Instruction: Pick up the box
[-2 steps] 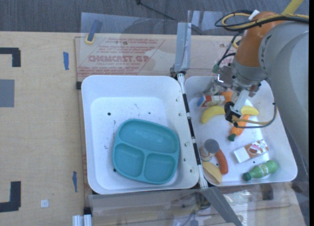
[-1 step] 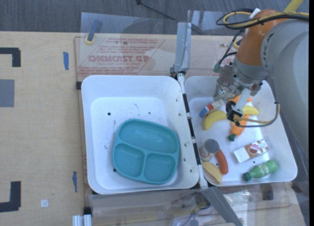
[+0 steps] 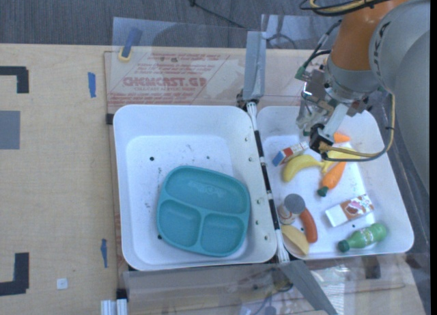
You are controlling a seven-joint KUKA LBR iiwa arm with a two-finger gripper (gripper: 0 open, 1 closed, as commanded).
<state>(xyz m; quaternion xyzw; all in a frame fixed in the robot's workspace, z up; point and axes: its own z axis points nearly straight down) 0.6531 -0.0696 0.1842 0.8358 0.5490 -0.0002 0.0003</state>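
Observation:
In the right bin (image 3: 399,221) lie two box-like things. A small red, white and blue box (image 3: 288,154) rests near the bin's left wall, beside a yellow banana (image 3: 304,165). A white box with a red picture (image 3: 349,210) lies nearer the front right. My gripper (image 3: 312,128) hangs over the back of the right bin, just up and right of the small box, and nothing can be seen held in it.
The right bin also holds an orange carrot (image 3: 332,174), a green bottle (image 3: 362,236), a red sausage (image 3: 309,225), a grey disc (image 3: 294,203) and a tan bread piece (image 3: 295,239). A teal divided tray (image 3: 203,210) lies in the left bin (image 3: 136,136).

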